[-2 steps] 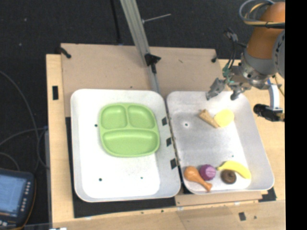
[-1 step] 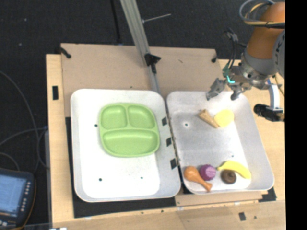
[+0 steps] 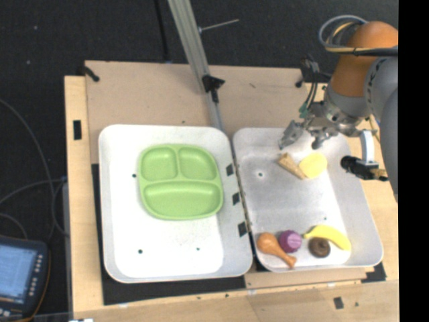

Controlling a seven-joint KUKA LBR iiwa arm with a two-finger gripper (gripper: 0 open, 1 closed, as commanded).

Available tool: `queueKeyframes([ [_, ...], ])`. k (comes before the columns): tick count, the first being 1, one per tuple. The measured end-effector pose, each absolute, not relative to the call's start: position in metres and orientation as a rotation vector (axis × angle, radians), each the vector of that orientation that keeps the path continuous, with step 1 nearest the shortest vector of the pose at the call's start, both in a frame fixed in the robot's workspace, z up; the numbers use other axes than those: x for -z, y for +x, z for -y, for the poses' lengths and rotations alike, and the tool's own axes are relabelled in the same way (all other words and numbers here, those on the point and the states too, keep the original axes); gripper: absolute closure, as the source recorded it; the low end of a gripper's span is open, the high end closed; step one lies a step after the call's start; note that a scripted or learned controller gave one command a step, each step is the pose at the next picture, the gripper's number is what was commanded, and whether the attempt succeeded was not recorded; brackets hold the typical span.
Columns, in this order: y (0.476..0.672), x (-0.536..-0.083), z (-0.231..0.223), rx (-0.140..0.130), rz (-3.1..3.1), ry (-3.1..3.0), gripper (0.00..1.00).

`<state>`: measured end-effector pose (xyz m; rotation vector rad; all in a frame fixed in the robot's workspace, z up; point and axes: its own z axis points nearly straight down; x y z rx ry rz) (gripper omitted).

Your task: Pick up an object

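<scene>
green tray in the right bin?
No, the green tray lies in the left bin; the right bin holds the toy food.

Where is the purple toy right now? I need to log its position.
The purple toy lies near the front edge of the right bin, between the orange pear-shaped toy and the brown doughnut.

A pale wooden bench (image 3: 161,99) stands on dark carpeted floor (image 3: 67,19) (cables trailing at left).
</scene>
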<state>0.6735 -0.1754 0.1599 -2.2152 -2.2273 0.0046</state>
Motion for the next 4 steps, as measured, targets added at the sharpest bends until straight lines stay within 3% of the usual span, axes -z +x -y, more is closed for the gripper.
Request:
queueKeyframes([
  [1, 0.673, -0.107, 0.176, -0.006, 2.228, -2.213, 0.00],
  [2, 0.675, -0.123, 0.177, -0.002, 2.238, -2.215, 1.00],
  [4, 0.678, -0.245, 0.183, 0.005, 2.233, -2.220, 1.00],
])
